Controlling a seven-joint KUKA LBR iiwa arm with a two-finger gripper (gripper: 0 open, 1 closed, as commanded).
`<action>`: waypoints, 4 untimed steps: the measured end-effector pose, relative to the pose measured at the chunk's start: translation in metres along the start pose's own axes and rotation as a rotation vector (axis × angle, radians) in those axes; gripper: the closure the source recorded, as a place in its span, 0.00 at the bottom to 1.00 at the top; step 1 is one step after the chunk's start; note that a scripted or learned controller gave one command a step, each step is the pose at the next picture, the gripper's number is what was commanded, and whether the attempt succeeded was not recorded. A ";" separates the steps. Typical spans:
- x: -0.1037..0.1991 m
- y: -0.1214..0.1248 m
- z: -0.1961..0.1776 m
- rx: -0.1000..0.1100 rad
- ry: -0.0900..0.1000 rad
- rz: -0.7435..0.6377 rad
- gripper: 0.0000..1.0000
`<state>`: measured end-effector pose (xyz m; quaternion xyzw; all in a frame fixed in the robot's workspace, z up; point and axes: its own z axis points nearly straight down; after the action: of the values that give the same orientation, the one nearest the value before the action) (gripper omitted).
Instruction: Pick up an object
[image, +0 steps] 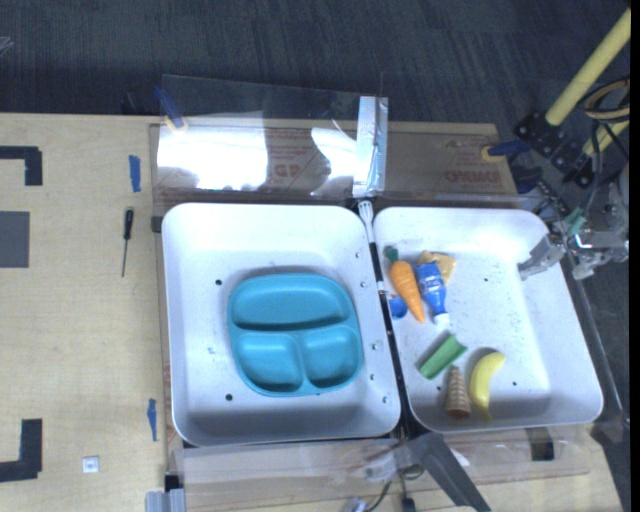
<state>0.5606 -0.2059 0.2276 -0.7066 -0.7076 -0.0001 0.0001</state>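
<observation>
The objects for picking lie in the right bin (560, 330). A carrot (406, 287) and a blue tube (432, 289) lie side by side near the bin's left wall, with a small yellow piece (443, 264) behind the tube. Nearer the front are a green block (440, 356), a brown ridged cone (457, 391) and a banana (484, 378), the last two touching or nearly so. All appear to be smooth plastic toys.

The gripper (545, 255) sits at the bin's upper right rim, well apart from every item and nothing between its parts. It is small and partly lost among cables, so its opening cannot be judged.

The left bin (190, 300) holds a glossy turquoise divided tray (294, 331) with three compartments. A clear sheet (270, 150) stands behind it, catching glare.
</observation>
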 end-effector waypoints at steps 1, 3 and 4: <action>0.084 -0.017 0.073 0.005 0.002 0.042 0.00; 0.107 0.026 0.140 -0.005 -0.001 -0.133 0.00; 0.107 0.028 0.128 -0.012 -0.002 -0.133 1.00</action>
<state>0.5883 -0.0992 0.1001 -0.6580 -0.7530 -0.0038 -0.0049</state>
